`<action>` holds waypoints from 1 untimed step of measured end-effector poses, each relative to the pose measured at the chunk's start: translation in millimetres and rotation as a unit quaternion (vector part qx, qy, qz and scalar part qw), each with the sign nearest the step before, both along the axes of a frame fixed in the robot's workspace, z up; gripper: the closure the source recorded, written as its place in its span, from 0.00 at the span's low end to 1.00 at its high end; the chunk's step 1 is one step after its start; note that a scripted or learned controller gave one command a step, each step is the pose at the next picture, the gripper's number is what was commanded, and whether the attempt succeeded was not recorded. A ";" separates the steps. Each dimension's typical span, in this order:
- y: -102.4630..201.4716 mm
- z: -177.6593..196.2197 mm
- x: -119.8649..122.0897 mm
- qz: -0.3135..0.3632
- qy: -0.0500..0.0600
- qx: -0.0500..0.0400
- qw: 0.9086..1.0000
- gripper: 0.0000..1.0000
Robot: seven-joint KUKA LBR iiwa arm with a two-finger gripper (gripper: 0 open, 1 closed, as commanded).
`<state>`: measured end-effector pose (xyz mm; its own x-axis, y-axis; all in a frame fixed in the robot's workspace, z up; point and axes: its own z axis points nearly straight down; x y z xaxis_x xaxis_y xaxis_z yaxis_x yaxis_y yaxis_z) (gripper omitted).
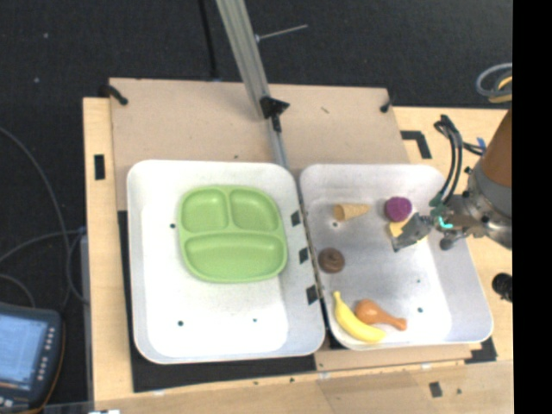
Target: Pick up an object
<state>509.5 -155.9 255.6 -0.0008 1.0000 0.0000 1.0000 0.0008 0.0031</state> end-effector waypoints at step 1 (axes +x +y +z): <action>1.5 -50.5 9.8 -0.002 0.003 0.000 1.000 0.00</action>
